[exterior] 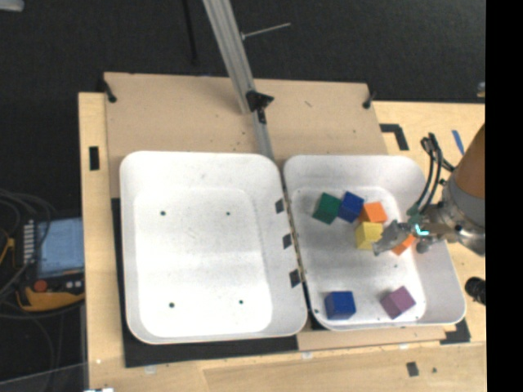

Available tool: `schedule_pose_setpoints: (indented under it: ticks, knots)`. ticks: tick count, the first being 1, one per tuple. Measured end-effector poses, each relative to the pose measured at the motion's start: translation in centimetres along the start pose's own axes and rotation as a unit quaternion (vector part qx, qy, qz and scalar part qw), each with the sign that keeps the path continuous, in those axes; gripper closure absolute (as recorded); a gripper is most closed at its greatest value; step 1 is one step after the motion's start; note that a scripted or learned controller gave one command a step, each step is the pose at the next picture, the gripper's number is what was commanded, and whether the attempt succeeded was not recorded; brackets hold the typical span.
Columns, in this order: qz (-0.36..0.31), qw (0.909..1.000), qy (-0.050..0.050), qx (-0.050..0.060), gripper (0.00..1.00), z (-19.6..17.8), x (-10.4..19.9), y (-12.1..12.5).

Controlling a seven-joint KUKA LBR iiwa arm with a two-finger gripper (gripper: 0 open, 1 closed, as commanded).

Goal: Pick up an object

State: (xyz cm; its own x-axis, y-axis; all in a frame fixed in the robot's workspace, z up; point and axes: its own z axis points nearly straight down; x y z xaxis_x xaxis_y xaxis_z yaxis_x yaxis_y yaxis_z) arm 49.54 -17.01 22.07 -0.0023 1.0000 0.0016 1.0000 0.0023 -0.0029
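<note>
In the right bin (351, 170) lie several small blocks: a green one (326, 208), a blue one (351, 206), an orange one (374, 212) and a yellow one (368, 233) clustered near the back. My gripper (393, 239) reaches in from the right, low over the bin, right beside the yellow block. A bit of orange (400, 248) peeks out just under the fingers; I cannot tell whether it is held. Near the front lie a second blue block (340, 304) and a purple block (398, 301).
The left bin (204, 243) sits alongside, joined at a hinged divider (290, 239). A slanted metal pole (233, 47) rises behind the bins. Cables and a blue device (57, 247) lie off the bench at left.
</note>
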Motion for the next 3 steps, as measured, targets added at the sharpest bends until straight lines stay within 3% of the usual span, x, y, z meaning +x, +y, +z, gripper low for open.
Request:
schedule_pose_setpoints:
  ticks: [1, 3]
  knots:
    - [0.001, 1.0000, -0.001, -0.002, 0.00, -0.2, 0.0, 0.1]
    - [0.002, 1.0000, -0.001, 0.000, 0.00, 10.5, -0.8, -0.2]
